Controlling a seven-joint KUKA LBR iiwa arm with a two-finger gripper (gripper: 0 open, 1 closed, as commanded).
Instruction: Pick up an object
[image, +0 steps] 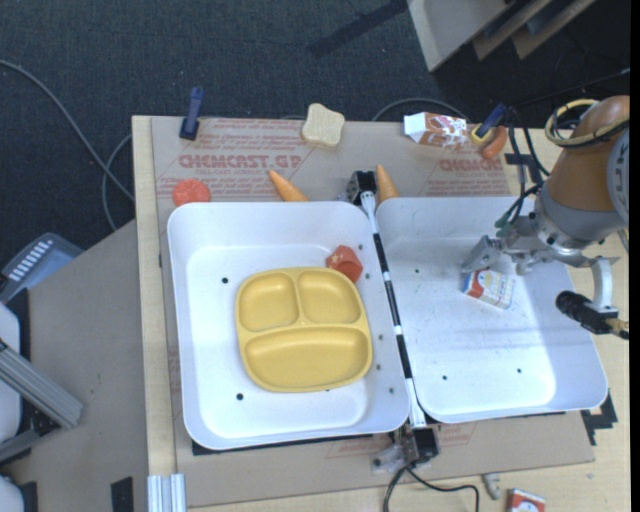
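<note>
Brown cardboard covers the desk (250, 160) under two shallow white bins. Over the right bin's (560, 390) far half, the claw (505, 258) stands spread above a small white-and-orange carton (489, 288). Its near half lies bare. A yellow divided plate (302, 328) fills the left bin (200, 300).

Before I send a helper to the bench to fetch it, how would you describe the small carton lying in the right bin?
Find the right bin, beside the one holding the yellow tray. In its upper part, just below the arm's tool, lies the small carton. It is white with red-orange markings and tilted.
</note>
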